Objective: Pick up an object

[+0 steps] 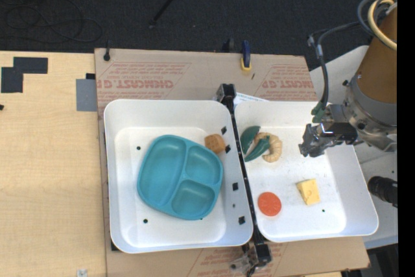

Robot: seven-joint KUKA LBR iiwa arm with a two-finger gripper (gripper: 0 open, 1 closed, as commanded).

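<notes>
Teal divided plate (179,176), one.

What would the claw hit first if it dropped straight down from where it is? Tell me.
Probably the bare floor of the right bin. The claw points down above its upper right part, and the yellow block lies nearer the camera, off that line. Depth is hard to judge from this slant.

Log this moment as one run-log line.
claw: over right bin, nothing seen held | right bin: yellow block, orange disc, green piece | left bin: blue tray
</notes>
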